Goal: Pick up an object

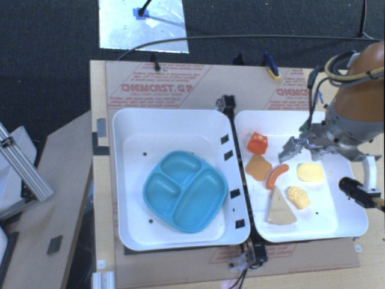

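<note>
Arm: I see the grey arm with its orange band coming in over the right bin (360, 224) from the table's right edge.
Tool: the tool (293, 149) hangs over the far middle of the right bin, above the bare floor between the red block and the pale yellow piece. I read its fingers as slightly spread with nothing between them.
Red block: the red block (257, 142) sits near the bin's far left corner, just left of the tool.
Orange slab: the flat orange piece (258, 168) lies just nearer than the red block, close to the bin's left wall.
Sausage: the red sausage shape (277, 175) lies slanted beside the orange slab, touching or nearly touching it.
Pale yellow piece: the rounded yellow piece (310, 172) rests right of the sausage, near the tool.
Corn: a small yellow corn cob (298, 197) lies nearer the front.
Wedge: a tan wedge (280, 209) lies by the corn, toward the front wall.
Left bin: the left bin (129, 161) holds a blue divided plate (185, 190).
</note>
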Motion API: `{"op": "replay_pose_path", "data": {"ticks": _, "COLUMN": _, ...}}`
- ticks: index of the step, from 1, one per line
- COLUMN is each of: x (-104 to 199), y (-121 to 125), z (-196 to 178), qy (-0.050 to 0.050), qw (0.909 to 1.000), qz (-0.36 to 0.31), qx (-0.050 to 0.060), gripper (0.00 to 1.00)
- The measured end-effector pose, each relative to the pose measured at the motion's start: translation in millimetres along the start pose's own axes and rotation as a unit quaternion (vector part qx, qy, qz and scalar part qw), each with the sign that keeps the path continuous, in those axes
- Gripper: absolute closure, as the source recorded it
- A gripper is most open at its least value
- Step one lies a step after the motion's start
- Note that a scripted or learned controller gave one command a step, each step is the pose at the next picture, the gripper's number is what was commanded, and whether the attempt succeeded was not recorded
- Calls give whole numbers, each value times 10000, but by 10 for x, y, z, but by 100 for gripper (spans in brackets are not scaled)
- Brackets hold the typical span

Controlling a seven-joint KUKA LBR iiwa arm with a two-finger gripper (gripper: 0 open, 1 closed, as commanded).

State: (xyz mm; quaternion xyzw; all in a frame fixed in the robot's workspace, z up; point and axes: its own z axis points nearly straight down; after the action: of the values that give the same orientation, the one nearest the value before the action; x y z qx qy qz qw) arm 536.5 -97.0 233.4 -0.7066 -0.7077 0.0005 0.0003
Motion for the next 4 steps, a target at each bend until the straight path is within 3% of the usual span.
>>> {"op": "replay_pose_path", "data": {"ticks": 2, "x": -67, "y": -19, "z": 1040, "qy": 4, "qw": 10000, "qz": 3, "qx": 14, "gripper": 0}}
{"op": "replay_pose_path", "data": {"ticks": 3, "x": -70, "y": 0, "z": 902, "qy": -3, "qw": 10000, "qz": -2, "qx": -17, "gripper": 100}}
{"op": "replay_pose_path", "data": {"ticks": 4, "x": -166, "y": -17, "z": 321, "qy": -7, "qw": 10000, "qz": 8, "qx": -37, "gripper": 100}}
